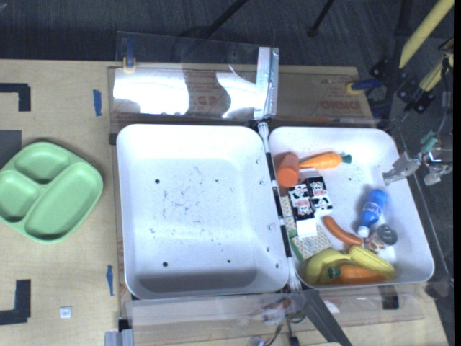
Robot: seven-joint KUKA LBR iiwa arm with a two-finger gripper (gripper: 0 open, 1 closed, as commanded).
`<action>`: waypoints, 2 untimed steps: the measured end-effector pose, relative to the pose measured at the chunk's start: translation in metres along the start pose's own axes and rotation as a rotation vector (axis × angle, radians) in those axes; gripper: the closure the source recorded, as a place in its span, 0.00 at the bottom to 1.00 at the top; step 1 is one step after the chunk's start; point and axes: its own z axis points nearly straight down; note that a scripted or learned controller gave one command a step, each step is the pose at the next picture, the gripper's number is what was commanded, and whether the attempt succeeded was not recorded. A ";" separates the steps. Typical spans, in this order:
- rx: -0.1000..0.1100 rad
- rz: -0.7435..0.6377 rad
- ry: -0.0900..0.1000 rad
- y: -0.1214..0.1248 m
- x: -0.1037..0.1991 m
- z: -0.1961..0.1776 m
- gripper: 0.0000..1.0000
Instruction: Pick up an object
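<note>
The right bin [403, 193] holds several objects. An orange carrot [321, 161] lies at its back beside an orange cup [287, 169]. A black-and-white patterned box [311, 196] and a small white block [307, 228] sit near the left wall. A blue bottle [372, 209] lies in the middle with a silver cap [387, 234] beside it. A sausage [337, 229], a corn cob [371, 258], a banana [322, 263] and a second carrot [354, 273] crowd the front. My gripper [408, 167] shows as a small grey metal piece over the bin's right rim, apart from all of them.
The left bin [191, 207] sits beside the right one, sharing a middle wall. A green divided plate [47, 190] rests on the bench at far left. A clear plastic panel [194, 85] stands behind the bins. Stands and yellow gear [425, 27] are at the top right.
</note>
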 end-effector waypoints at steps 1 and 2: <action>0.000 -0.024 0.000 0.044 0.036 -0.078 0.00; 0.001 -0.092 0.001 0.054 0.037 0.094 0.00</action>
